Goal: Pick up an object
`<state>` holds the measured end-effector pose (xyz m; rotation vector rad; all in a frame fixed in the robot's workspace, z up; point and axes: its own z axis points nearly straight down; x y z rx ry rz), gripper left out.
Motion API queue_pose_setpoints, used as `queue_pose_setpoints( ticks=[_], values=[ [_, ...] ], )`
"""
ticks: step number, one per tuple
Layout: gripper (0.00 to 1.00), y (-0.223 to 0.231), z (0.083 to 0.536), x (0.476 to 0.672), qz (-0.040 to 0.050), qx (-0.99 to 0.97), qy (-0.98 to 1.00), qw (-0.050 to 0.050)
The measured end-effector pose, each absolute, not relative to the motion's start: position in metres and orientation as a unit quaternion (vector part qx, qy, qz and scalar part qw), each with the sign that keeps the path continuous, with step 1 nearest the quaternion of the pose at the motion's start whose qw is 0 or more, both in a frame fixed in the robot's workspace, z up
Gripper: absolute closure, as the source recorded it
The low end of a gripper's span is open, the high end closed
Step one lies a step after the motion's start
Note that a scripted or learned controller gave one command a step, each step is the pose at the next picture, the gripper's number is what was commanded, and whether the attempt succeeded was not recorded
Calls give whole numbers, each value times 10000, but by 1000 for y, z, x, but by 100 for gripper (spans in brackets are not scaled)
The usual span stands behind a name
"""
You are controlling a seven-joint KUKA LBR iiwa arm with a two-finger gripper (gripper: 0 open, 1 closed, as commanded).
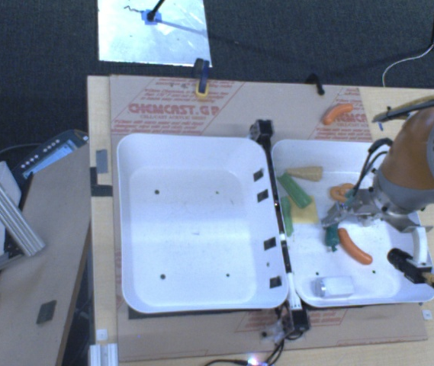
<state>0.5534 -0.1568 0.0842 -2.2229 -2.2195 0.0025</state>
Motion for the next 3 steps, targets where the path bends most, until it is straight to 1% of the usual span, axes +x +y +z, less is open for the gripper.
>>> queue_pose_setpoints(
  ticks=[1, 2, 3],
  values=[
    [0, -92, 86, 621, -28, -7037, -7105, -25],
    [0, -116, 84, 544, 15, -7080, -7062, 21],
    [0, -88, 85, 572, 0, -7054, -7088, -24]
  ],
)
